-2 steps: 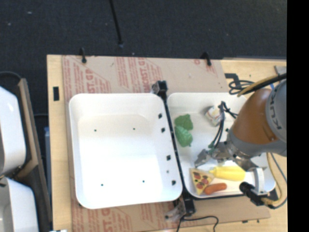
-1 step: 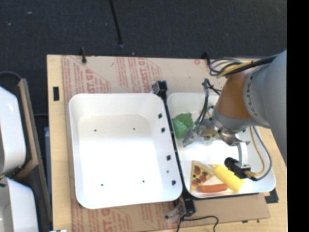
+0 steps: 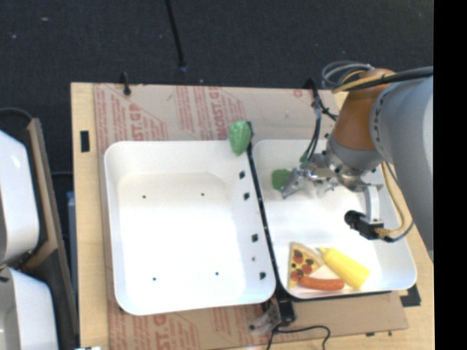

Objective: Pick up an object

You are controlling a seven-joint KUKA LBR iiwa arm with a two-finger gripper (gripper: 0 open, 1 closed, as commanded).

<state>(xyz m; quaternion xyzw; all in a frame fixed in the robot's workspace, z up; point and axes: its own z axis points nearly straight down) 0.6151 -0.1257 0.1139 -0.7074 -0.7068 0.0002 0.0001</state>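
My gripper (image 3: 295,184) hangs low over the upper left part of the right bin (image 3: 394,268), below the arm's orange band. A small dark green object (image 3: 279,177) lies right against the gripper's left tip; whether it is gripped is not visible. A light green object (image 3: 239,137) sits on the top end of the divider between the bins. Along the right bin's front edge lie a toy pizza slice (image 3: 300,259), a yellow object (image 3: 347,266) and an orange-red sausage shape (image 3: 319,284).
The left bin (image 3: 120,195) lies beside the right one on a cardboard sheet (image 3: 168,111). A black cable end (image 3: 363,224) from the arm hangs over the right bin's middle. White equipment (image 3: 14,195) stands at the far left.
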